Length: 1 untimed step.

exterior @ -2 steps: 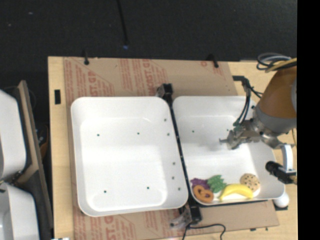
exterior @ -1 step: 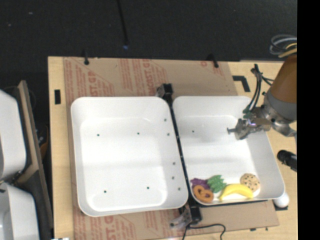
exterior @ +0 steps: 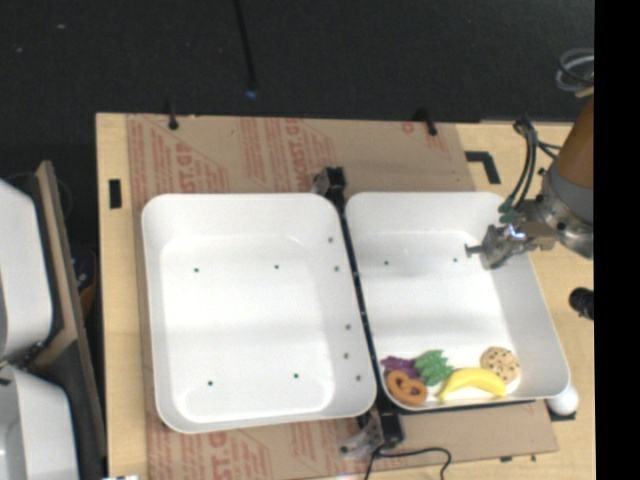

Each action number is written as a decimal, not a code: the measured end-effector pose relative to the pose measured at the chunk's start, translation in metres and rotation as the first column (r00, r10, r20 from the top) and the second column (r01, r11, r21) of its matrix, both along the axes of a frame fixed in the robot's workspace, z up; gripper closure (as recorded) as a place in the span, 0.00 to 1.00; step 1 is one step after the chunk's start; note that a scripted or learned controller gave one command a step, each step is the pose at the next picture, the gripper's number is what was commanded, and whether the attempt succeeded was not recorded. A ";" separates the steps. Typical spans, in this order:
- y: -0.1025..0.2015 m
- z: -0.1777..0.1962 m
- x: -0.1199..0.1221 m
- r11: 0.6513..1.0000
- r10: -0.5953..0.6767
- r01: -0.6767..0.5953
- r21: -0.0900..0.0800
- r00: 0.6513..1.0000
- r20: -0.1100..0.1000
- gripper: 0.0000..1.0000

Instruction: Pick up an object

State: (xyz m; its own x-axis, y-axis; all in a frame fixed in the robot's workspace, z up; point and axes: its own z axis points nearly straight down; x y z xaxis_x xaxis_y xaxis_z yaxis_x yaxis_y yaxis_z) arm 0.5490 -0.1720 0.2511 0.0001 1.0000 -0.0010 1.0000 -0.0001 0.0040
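In the right bin [exterior: 430, 298] several toy foods lie along the near edge: a purple grape bunch [exterior: 397, 366], a green leafy piece [exterior: 434, 365], an orange-brown donut [exterior: 407, 389], a yellow banana [exterior: 472, 383] and a chocolate-chip cookie [exterior: 500, 364]. My gripper [exterior: 489, 252] hangs over the bin's far right part, well away from the toys. Nothing shows between its fingers.
The left bin [exterior: 250, 308] sits beside the right one on a cardboard sheet [exterior: 250, 153]. The arm and its cables [exterior: 560, 188] come in from the right edge. White boxes [exterior: 20, 288] stand off the bench at the left.
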 end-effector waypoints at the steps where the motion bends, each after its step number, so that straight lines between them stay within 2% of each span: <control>1: 0.051 -0.011 0.000 1.000 0.003 -0.003 0.002 1.000 -0.003 1.00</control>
State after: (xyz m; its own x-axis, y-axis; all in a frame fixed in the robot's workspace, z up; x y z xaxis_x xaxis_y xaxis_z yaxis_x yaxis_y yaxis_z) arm 0.5489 -0.1207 0.2398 -0.0033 1.0000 0.0006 1.0000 0.0033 0.0009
